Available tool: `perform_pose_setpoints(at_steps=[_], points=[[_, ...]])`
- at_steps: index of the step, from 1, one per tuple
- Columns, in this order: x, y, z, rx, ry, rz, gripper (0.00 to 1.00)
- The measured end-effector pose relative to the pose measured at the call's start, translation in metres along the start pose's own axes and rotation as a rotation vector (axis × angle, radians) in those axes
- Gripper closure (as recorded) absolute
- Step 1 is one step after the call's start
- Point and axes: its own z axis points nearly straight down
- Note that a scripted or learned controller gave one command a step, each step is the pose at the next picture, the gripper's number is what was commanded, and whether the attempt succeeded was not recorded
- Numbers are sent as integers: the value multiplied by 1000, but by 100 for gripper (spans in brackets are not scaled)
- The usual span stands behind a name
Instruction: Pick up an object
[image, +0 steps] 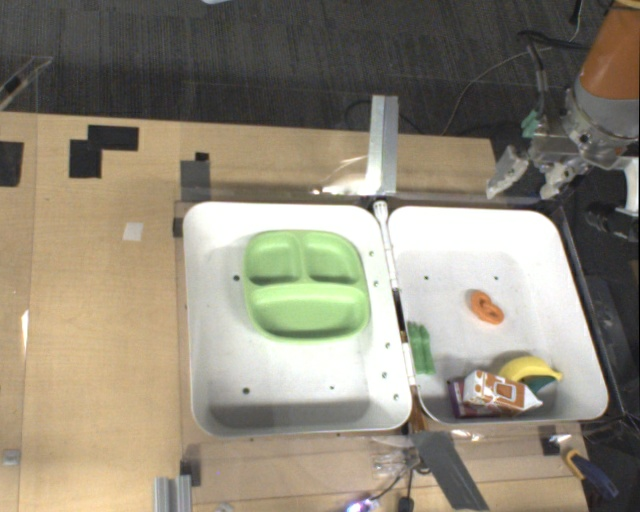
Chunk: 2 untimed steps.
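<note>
Fingers (503, 176): stand apart, with nothing between them. Point down and toward the left.

Gripper (528, 178): hangs just outside the far edge of the right bin (560, 240), near its far right corner. Touches no object.

Arm (608, 70): comes in from the far right corner of the bench (90, 330), grey at the wrist, orange above it.

Right bin: carries four small things, all well apart from the gripper.
- Orange ring (487, 307): lies flat near the middle of the bin floor, a little toward the right wall, alone.
- Banana (530, 372): lies close to the near right corner, yellow with a dark tip.
- Carton (495, 393): lies on its side against the near edge, just left of the banana and touching it, or nearly so; hard to tell which.
- Green block (420, 348): lies along the left wall, near the near left corner, apart from the carton.

Left bin (215, 330): carries a green plate (303, 283) with three compartments, flat, around the middle and a little toward the far edge.

Post (384, 145): stands upright at the far edge, between the two bins.
</note>
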Motion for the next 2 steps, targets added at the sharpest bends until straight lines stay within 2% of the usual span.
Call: perform_pose_setpoints(at_steps=[1,2], points=[[2,-16,124,2,1,38,0],[-2,-91,161,2,1,51,0]])
